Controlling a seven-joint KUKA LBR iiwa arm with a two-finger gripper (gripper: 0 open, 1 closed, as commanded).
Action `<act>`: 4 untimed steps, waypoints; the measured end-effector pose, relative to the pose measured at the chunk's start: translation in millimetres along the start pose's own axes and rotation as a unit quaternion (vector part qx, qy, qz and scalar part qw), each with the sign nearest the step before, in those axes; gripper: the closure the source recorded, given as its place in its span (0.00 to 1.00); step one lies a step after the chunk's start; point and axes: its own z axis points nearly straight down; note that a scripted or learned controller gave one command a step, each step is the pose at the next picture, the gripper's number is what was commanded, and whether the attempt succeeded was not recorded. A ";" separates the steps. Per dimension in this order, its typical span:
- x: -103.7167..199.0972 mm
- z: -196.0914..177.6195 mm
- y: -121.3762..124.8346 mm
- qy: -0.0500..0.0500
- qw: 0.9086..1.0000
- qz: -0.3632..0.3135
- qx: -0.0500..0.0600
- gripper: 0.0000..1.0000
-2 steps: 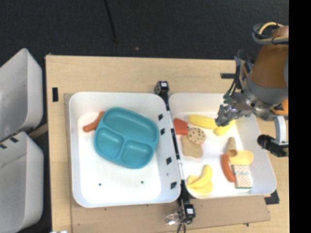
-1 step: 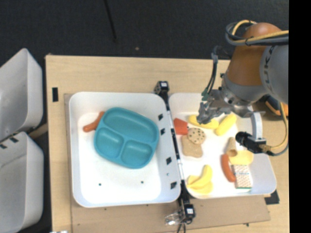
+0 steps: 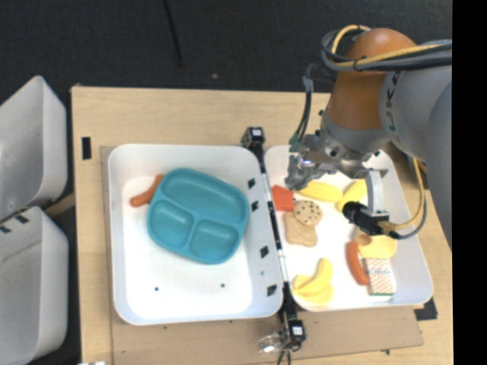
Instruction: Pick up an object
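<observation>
My gripper [image 3: 301,175] hangs low over the back left part of the right bin [image 3: 415,280]. Just below it lie a small orange block [image 3: 282,198] and a round chocolate-chip cookie [image 3: 307,213]. A yellow piece [image 3: 327,192] sits just to its right. I see nothing held in it. A tan biscuit shape [image 3: 302,235] lies under the cookie. A banana [image 3: 316,285] rests at the bin's front left. A red sausage [image 3: 355,263] and a wafer block [image 3: 380,276] lie at the front right.
The left bin [image 3: 122,280] holds a teal divided plate [image 3: 198,215] with an orange sausage [image 3: 144,195] at its back left. The arm's grey body and cables [image 3: 380,204] overhang the right bin's back and right side. A ridge with black clips [image 3: 268,226] separates the bins.
</observation>
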 end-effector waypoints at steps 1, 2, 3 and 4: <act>46.1 -9.8 14.7 0.000 1.000 0.000 -0.001 1.00; 98.1 -4.9 47.9 0.000 1.000 0.000 -0.001 1.00; 110.1 -12.5 41.5 -0.001 1.000 0.002 0.000 1.00; 99.7 -10.3 35.7 -0.002 1.000 0.004 0.002 1.00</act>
